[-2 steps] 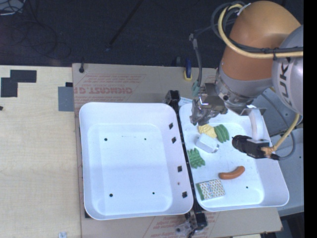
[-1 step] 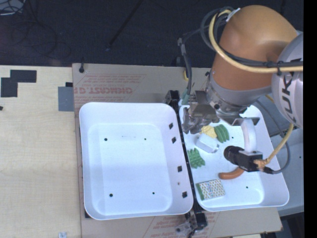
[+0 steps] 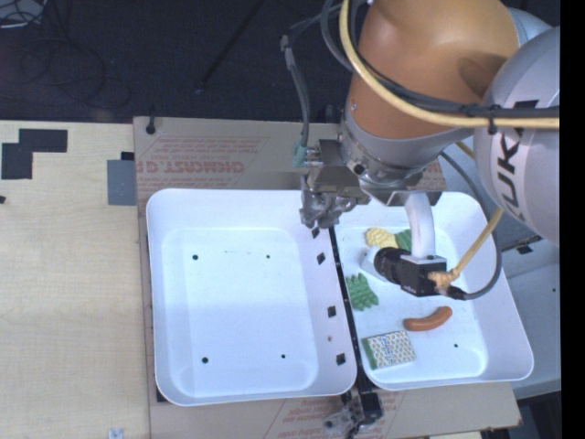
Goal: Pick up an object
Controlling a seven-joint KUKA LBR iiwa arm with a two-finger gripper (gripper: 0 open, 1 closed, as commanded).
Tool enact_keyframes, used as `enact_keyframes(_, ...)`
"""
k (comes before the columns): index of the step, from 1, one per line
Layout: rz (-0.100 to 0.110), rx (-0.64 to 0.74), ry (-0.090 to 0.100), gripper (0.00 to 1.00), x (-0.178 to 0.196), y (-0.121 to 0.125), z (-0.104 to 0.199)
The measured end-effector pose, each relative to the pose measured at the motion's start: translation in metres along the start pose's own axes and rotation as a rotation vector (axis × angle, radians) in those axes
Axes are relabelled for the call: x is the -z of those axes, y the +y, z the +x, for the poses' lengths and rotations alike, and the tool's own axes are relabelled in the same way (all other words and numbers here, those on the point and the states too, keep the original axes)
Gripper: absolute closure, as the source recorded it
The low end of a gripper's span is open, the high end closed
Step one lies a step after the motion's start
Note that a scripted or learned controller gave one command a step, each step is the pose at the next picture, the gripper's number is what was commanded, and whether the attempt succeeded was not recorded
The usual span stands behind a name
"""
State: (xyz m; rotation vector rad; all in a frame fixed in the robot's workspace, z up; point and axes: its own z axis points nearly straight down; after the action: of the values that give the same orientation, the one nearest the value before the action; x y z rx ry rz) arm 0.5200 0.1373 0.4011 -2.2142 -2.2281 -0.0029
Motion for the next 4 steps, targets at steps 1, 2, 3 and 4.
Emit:
enact_keyframes(1,-0.002,0.001,0.001,1.0,0.049,0.026,0.073)
enact_keyframes(2,-0.002,-0.015,-0.003,1.0,0.101,0.009,-0.031)
enact_keyframes(3,0.001,0.0,0.0,1.0,0.139,-0.016,0.021)
enact_keyframes(4,0.005,0.0,-0.002,1.0,0.135,-0.009,0.075)
